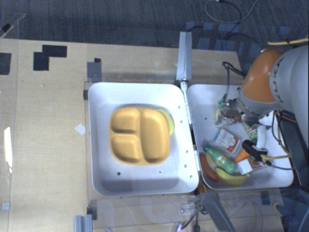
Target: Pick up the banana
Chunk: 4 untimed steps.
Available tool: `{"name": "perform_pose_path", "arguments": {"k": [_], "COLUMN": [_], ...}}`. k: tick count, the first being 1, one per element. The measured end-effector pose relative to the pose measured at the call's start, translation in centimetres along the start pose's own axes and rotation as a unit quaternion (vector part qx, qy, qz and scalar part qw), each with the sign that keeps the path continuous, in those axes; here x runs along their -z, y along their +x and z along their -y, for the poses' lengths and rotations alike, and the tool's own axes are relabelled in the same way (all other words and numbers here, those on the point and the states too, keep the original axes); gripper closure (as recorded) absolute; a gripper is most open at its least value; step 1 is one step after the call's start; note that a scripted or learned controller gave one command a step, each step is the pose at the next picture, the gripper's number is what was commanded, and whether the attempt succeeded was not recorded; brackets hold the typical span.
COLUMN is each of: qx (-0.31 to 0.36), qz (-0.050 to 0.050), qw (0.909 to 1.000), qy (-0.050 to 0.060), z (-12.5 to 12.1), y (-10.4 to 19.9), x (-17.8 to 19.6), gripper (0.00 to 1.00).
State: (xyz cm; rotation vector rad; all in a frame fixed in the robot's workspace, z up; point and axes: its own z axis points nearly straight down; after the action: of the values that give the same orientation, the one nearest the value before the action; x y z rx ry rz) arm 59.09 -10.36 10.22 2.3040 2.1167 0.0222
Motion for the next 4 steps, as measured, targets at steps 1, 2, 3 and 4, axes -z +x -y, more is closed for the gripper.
{"name": "perform_pose_path", "arguments": {"k": [1,2,3,4], "qx": [0.000,0.079,0.087,0.150], "qz": [0.000,0.000,-0.004,-0.001], "qw": [1.0000,0.9969,0.9959,0.9886], "qy": [0.000,0.005,0.022,0.016], "z": [0.0,-6.1,-7.8,-8.3], "y": [0.0,1.5,-4.4,-9.7], "x": [0.0,-1.5,-1.7,-0.5], "gripper": [0.00,0.00,0.00,0.00]}}
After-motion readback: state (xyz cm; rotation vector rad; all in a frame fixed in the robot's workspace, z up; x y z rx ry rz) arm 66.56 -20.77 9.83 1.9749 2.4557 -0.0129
